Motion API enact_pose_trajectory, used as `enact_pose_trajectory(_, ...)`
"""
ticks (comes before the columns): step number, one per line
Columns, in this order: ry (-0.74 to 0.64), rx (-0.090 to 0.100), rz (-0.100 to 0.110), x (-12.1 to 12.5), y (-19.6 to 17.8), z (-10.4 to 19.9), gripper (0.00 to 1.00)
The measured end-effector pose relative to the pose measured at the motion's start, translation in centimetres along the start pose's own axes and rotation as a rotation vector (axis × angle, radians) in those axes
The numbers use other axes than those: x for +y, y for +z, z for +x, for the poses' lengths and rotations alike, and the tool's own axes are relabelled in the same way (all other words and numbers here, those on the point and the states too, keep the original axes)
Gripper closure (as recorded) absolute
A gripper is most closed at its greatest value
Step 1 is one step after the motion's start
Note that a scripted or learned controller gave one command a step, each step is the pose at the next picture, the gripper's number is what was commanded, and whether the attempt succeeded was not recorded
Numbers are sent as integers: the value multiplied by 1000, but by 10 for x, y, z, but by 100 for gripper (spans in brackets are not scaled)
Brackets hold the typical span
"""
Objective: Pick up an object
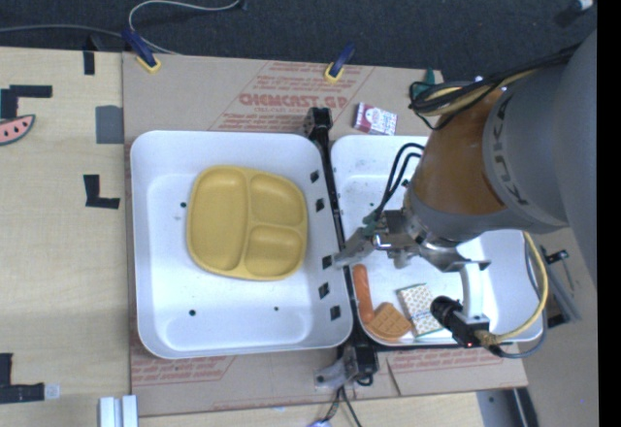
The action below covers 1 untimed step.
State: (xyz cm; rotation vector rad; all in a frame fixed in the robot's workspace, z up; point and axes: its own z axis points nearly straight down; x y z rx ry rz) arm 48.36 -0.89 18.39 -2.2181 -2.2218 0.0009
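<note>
The arm hangs over the right bin (374,163), its gripper (374,243) low at the bin's nine o'clock side; whether it's wide or narrow I cannot tell. Just toward six o'clock lie a orange hot dog (362,287), a waffle (390,321) and a speckled card (418,308), crowded together. The yellow divided plate (247,221) sits in the left bin (160,250). Closing here may catch the bin wall, or nudge the toys aside.

Crowded right bin, roomier left

Below the gripper (361,243) we saw a sausage (362,287), waffle (390,320) and packet (418,307) crowded together; the yellow plate (248,222) lay leftward.
</note>
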Motion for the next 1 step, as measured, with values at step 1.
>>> enact_pose_trajectory(1,1,-2,0,0,0,-18,0)
